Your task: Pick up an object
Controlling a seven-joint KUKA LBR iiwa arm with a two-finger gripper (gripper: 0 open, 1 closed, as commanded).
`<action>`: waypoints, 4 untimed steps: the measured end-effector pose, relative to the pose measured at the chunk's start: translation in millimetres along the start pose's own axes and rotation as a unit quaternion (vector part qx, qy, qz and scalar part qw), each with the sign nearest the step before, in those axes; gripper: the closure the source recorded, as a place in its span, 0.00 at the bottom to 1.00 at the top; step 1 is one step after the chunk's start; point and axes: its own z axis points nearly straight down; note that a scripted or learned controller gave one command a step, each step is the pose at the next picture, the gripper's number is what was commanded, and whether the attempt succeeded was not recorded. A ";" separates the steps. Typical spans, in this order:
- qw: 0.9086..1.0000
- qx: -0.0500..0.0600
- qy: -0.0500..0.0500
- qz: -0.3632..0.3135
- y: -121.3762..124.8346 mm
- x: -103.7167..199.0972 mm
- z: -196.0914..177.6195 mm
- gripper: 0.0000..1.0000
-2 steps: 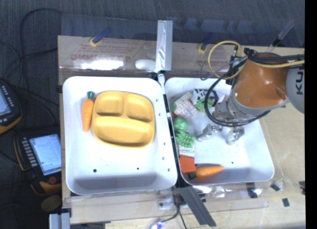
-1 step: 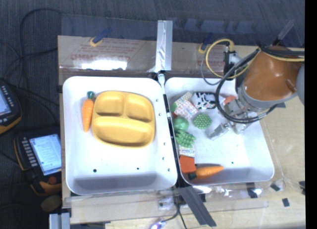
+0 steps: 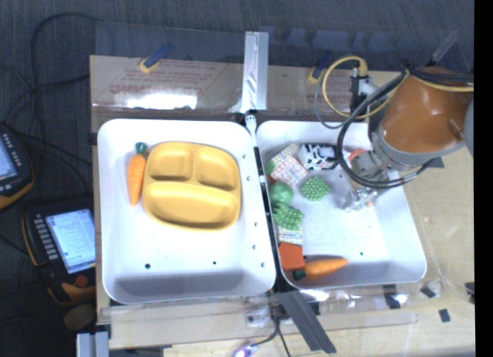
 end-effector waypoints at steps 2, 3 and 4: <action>0.992 0.000 0.003 -0.126 -28.6 -20.0 9.5 1.00; 0.999 -0.005 0.000 0.039 -84.5 -21.8 -129.6 1.00; 0.991 0.000 0.001 -0.137 -78.8 22.4 -24.0 1.00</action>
